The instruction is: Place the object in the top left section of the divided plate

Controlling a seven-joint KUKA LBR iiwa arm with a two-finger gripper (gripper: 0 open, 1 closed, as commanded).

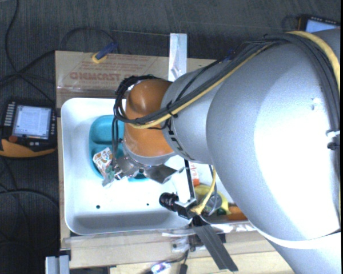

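One arm [263, 130] covers most of the right bin, so that its pincer [115, 173] can hang low over the blue plate [103, 131] in the left bin [80, 210]. A small printed packet [103, 160] lies at the plate's near edge, touching or just under the pincer's tip. Whether the pincer is spread or pinching the packet, I cannot tell; the wrist hides it. The plate's dividers are mostly hidden too, so the top left section is hard to place. Open white floor lies toward the bin's near and left walls, giving room to lift and shift.
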